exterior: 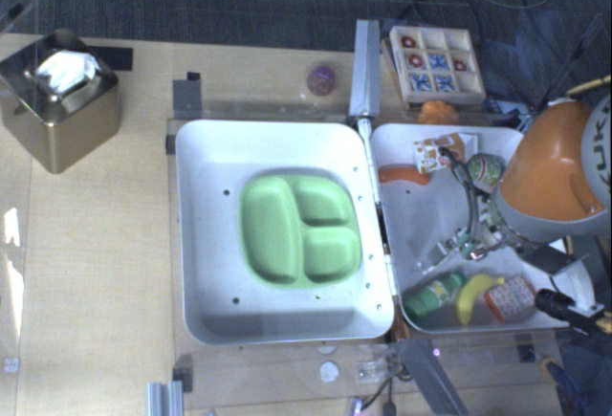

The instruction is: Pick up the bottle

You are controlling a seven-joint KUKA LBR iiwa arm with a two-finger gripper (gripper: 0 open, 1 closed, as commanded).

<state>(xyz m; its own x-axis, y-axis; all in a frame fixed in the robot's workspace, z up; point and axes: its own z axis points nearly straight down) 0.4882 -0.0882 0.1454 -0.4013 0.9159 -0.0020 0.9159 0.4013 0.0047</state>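
Low in the right-hand bin, the robot's hand (469, 247) hangs under the orange band (550, 170) of the grey arm, a tangle of dark and shiny parts over the white floor. Whether its fingers are apart or together cannot be told from this slanted view, and nothing can be seen gripped between them.

Nearest the front wall of that shallow white right bin (421, 213) lies the green plastic bottle (432, 297), on its side in the front left corner, apart from the hand and a little forward of it. Touching the bottle's right end is a curved yellow banana (473, 295), and just beside that a small red-and-white packet (509, 298).

Farther back in the same bin, a flat orange strip (404, 176) rests near the left wall, a small printed card (436, 153) lies near the back wall, and a round green-and-white ball-like thing (484, 170) sits just beside the arm.

The shallow white left bin (206, 165) holds a pale green plastic tray with three compartments (299, 227), roughly in the middle.

Beyond the bins, on the wooden surface (86, 251), stand a tic-tac-toe board with red and blue pieces (437, 66), a small purple ball (321, 79), and, well to the left, a brass-coloured box holding crumpled white material (62, 108).
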